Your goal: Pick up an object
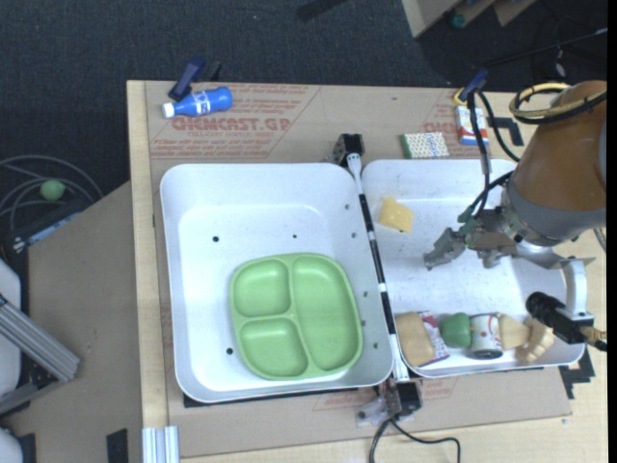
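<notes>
Camera view. Right bin (415, 177): yellow block (395, 215), near its upper left corner, apart from the clutter along the near wall. Likely light, stiff, sponge-like; best pinched across its flat sides. Gripper (445, 251): above the bin floor, just right of the block, nothing between it; spread cannot be told.

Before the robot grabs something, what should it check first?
1. Things to pick are in the right bin: ok, a yellow block and a pile at the near edge.
2. Gripper is over that bin: ok.
3. Gripper carries nothing: ok, nothing shows between its fingers.
4. Block is apart from the gripper: ok, bare floor lies between them.
5. Pile is easy to grab: not ok, its things crowd together against the wall.
6. Fingers open or shut: cannot tell.
</notes>
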`<state>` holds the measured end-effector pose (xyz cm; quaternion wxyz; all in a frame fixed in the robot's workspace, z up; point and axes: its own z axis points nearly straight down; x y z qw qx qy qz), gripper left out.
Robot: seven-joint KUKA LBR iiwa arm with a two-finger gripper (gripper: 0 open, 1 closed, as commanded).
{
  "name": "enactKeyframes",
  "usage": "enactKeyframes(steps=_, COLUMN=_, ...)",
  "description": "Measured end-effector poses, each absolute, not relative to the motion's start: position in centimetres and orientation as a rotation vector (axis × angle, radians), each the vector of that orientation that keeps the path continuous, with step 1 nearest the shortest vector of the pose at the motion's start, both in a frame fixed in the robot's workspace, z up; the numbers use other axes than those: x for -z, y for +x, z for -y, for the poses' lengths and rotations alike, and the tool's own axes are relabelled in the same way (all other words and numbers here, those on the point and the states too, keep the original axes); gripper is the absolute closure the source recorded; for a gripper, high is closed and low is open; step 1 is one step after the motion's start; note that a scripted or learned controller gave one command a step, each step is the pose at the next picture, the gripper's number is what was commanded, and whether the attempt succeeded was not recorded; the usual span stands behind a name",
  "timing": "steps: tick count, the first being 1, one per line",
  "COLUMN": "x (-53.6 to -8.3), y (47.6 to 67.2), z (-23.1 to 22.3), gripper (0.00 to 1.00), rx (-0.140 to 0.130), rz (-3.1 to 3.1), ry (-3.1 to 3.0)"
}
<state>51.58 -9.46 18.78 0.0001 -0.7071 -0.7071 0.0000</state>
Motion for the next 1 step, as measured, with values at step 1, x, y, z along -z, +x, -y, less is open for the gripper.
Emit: enactKeyframes(steps=1, x=-8.44, y=47.89, z=9.96, gripper=0.00, rx=0.000, rz=2.221, ry=-2.222)
